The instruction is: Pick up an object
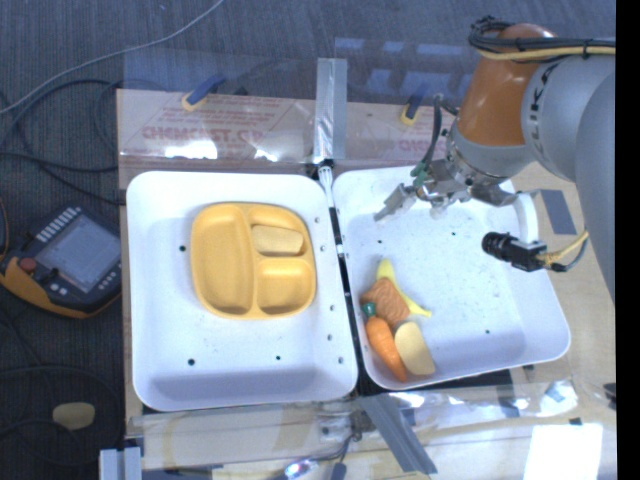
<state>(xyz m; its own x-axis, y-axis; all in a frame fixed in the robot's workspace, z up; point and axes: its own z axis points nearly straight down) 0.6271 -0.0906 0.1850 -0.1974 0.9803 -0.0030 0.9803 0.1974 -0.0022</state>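
Clearly your gripper (432, 200) hangs over the right bin's (545, 343) far edge, whether spread or together unclear; descending there risks missing the carrot (384, 346) cluster near its left wall.

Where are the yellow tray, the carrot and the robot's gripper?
Yellow tray (225, 268): camera view, on its big left compartment.
Carrot (383, 346): camera view, mid-body, in the right bin.
Gripper (437, 194): camera view, between its fingertips, above the right bin's far end.
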